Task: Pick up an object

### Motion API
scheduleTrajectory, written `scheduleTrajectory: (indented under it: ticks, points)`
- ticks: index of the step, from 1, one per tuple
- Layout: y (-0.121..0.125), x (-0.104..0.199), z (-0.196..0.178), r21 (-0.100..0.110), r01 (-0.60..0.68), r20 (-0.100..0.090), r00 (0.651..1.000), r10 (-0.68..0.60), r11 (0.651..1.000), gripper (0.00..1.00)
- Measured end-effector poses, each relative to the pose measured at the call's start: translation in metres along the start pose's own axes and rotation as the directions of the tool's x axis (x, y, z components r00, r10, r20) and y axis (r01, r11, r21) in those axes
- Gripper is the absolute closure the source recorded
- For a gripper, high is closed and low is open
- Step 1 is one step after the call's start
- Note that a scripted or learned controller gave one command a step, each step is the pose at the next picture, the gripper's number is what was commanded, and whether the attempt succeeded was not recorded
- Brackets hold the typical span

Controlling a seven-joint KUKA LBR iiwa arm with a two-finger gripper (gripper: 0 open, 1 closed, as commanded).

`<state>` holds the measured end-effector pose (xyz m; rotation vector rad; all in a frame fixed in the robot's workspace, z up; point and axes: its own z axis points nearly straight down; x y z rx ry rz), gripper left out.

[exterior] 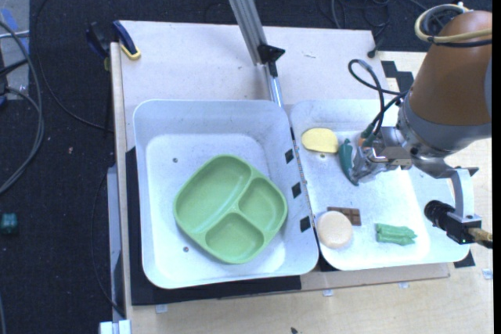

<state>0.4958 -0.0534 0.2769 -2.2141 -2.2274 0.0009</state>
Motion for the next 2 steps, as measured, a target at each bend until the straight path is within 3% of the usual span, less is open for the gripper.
scheduleTrajectory:
  ticks: [2]
  points:
    - [-0.007,0.096,0.032,0.002,0.0,-0.001,1.0,0.0,1.0,1.0]
